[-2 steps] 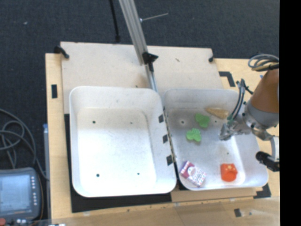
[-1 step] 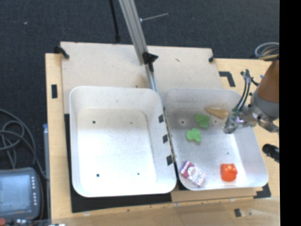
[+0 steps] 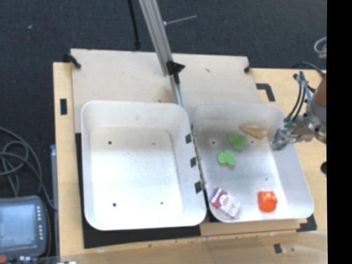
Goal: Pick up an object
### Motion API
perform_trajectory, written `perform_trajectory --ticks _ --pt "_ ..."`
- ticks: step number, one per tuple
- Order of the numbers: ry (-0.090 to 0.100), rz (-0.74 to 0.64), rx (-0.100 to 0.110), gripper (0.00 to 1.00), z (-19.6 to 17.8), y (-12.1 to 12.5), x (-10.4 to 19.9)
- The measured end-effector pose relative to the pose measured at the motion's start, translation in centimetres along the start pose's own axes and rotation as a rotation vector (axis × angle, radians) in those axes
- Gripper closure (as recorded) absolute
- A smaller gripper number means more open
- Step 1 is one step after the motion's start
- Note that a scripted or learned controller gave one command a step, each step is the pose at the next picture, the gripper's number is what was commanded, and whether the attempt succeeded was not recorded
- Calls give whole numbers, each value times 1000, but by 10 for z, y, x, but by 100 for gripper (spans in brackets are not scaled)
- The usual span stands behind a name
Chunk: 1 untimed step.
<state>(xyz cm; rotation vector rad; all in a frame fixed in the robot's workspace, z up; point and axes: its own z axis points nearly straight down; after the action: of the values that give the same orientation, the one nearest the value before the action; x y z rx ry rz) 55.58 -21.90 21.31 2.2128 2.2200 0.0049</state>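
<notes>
Gripper sits over the right bin's right rim; whether its jaws are apart or closed cannot be told, and nothing shows between them. Step judged: approach, no object taken. Nearest: one tan wedge, just left. Farther left: two green pieces. Below: one orange block, one patterned packet. Next move calls for descent over one item.

white bins, green pieces, orange block, tan wedge
</notes>
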Motion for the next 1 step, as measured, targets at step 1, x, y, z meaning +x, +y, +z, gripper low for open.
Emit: perform_trajectory --ticks 1 --pt "0 -1 0 100 -44 1 1"
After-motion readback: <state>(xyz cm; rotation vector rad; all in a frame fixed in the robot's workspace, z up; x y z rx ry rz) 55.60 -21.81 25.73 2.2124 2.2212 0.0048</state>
